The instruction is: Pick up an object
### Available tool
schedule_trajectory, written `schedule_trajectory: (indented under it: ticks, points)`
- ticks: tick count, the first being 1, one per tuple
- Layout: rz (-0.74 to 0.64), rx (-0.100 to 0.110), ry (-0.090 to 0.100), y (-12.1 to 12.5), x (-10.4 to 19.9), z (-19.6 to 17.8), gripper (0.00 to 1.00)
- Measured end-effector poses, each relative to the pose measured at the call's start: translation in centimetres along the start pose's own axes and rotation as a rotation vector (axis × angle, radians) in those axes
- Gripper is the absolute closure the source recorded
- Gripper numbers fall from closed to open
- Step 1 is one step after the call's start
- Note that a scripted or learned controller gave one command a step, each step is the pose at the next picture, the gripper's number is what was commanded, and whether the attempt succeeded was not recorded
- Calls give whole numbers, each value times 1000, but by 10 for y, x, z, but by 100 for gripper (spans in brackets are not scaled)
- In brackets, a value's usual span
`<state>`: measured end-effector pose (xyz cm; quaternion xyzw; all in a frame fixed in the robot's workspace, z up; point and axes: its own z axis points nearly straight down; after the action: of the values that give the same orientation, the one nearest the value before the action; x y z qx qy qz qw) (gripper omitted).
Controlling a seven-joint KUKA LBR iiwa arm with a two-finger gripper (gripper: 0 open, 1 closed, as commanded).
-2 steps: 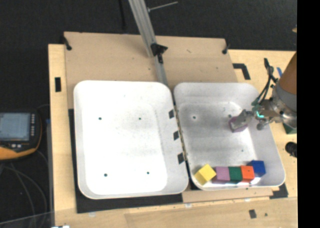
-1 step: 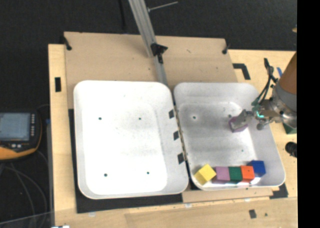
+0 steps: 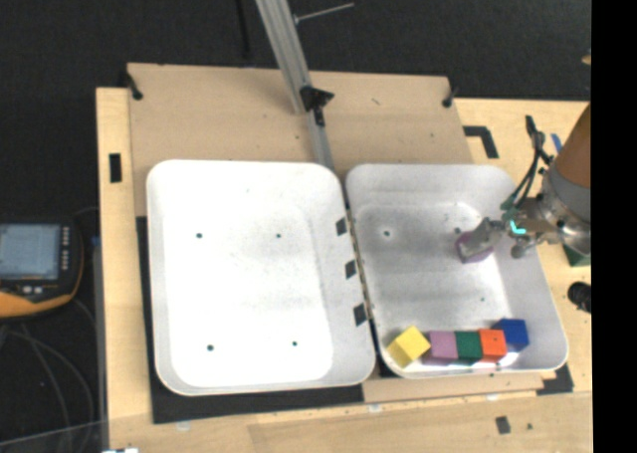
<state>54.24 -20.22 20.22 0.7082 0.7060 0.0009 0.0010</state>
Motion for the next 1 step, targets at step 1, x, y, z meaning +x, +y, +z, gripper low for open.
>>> schedule_trajectory:
  ticks: [1]
  points:
    - [0,0,0,0,0,0,0]
